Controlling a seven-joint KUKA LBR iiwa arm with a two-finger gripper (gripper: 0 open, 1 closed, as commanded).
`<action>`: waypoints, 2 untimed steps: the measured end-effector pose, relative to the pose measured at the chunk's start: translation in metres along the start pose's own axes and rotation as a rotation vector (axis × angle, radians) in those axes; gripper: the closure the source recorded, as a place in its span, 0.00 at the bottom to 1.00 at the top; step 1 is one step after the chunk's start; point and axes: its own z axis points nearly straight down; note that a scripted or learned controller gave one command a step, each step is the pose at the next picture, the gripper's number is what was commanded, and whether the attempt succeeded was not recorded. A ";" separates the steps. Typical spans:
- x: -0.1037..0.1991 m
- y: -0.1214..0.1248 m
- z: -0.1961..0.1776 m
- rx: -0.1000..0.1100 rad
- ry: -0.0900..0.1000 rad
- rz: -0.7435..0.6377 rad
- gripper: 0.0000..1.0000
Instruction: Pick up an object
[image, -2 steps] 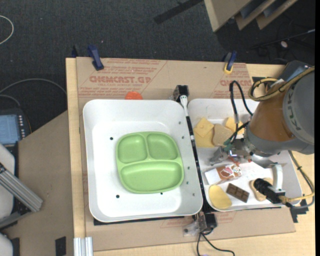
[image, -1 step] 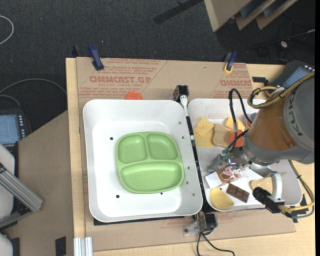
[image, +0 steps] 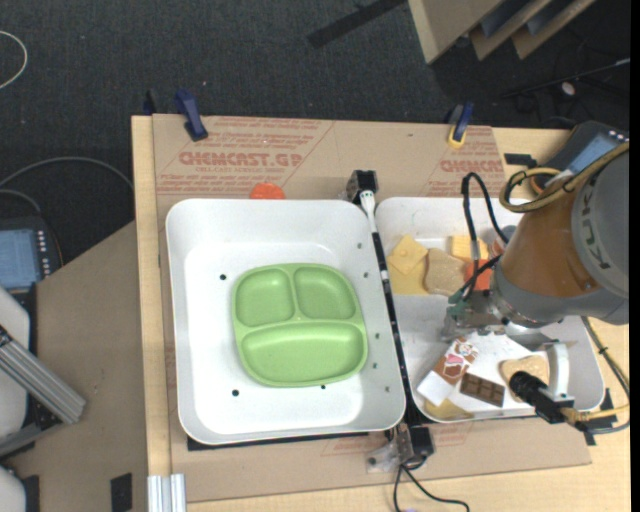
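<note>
My gripper (image: 462, 318) hangs over the middle of the right bin (image: 420, 215), just above a small brown and white packet (image: 456, 362); the arm's bulk hides the fingers. A pale yellow cheese wedge (image: 406, 258) and a tan bread-like piece (image: 441, 272) lie at the bin's back left. A smaller yellow block (image: 462, 246) sits behind them. A dark chocolate bar (image: 484, 390) and a round cookie (image: 528, 368) lie near the front edge.
The left bin (image: 200, 300) holds a green divided plate (image: 298, 324). Black cables (image: 480, 215) loop over the right bin's back. Blue clamps (image: 190, 115) pin the cardboard bench top at the rear.
</note>
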 end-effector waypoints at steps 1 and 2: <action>0.000 0.000 0.001 0.001 0.000 0.001 0.00; 0.001 -0.027 0.012 0.008 0.003 0.001 0.00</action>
